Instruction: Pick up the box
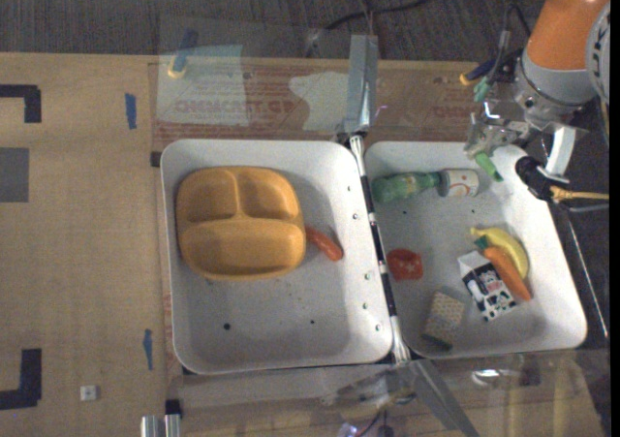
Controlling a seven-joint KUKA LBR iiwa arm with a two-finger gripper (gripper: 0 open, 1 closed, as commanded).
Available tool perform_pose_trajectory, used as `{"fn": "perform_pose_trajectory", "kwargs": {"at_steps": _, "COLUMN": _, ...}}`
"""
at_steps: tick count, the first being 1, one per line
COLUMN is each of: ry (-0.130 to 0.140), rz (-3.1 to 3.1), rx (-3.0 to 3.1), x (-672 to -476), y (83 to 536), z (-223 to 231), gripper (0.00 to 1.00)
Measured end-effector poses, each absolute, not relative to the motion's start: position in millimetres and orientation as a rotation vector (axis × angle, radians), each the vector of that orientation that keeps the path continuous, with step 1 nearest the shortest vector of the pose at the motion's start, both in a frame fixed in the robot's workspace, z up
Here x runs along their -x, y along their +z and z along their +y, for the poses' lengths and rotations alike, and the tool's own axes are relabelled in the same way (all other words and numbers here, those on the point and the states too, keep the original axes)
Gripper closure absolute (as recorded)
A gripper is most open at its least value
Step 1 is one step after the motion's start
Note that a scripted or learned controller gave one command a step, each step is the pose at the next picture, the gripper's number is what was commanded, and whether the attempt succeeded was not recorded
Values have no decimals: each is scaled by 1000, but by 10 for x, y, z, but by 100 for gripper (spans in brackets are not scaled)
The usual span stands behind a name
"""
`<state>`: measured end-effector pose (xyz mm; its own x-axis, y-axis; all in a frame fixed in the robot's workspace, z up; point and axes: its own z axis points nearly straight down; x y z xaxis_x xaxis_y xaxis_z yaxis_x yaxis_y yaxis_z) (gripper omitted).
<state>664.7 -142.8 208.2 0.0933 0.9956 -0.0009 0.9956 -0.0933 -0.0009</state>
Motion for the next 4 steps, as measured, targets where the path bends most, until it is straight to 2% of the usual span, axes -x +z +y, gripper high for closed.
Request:
{"fn": "perform_pose_trajectory", "kwargs": {"at_steps": 1, "ry": 4, "rz": -2115, "rx": 2322, "x": -6645, "y": 2075, "z": -1425, "gripper": 0}}
{"fn": "perform_pose_trajectory", "kwargs": {"at_steps": 2, "ry": 1, "rz": -2234, "rx": 2208, "x": -6665, "y": 1155, "z": -1043, "gripper": 0}}
{"fn": "perform_pose_trajectory", "kwargs": {"at_steps": 3, "ry": -11, "rz": -2274, "rx": 2176, "x": -6137, "y": 878, "z": -1215, "gripper": 0}}
{"fn": "perform_pose_trajectory", "kwargs": {"at_steps": 4, "ry": -13, "rz": -2037, "rx": 2397, "x": -5735, "y": 881, "z": -1436, "gripper": 0}}
